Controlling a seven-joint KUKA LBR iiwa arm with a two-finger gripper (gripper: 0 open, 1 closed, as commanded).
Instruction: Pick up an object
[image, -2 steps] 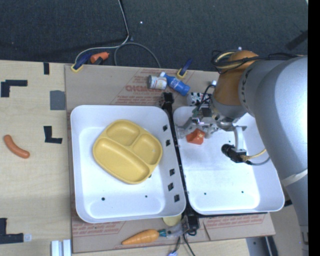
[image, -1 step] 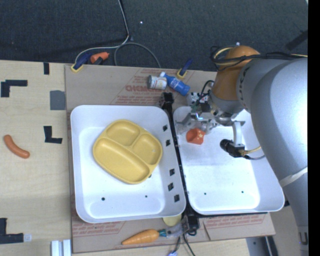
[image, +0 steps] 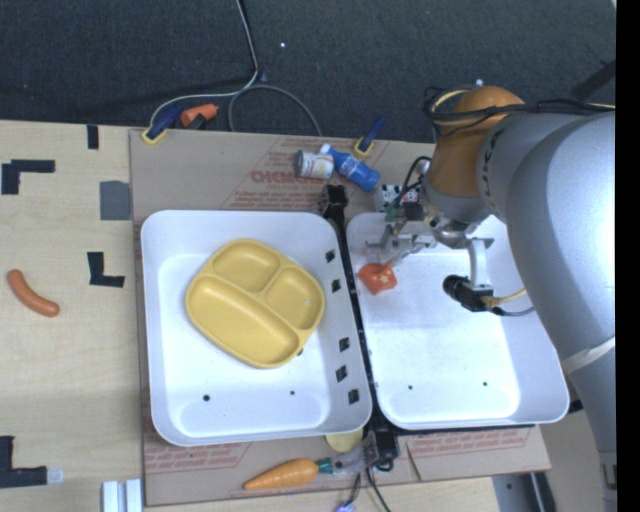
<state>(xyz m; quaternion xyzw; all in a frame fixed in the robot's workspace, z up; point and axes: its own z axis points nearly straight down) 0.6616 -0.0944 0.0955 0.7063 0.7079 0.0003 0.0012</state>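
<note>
**Gripper right over the red piece in the right bin**

So the gripper (image: 392, 243) is down in the right bin (image: 470, 395), near its far left corner, and a small red-orange object (image: 377, 278) sits just below the fingertips, close to the bin's left wall. Honestly can't tell if the fingers are open or closed, or whether they touch it. The left bin (image: 170, 400) has a yellow divided plate (image: 256, 302) in the middle. Outside the bins: a toy carrot (image: 282, 474) on the bench's near edge, a hot dog (image: 33, 293) far left, a blue-and-white bottle (image: 340, 165) behind.
</note>
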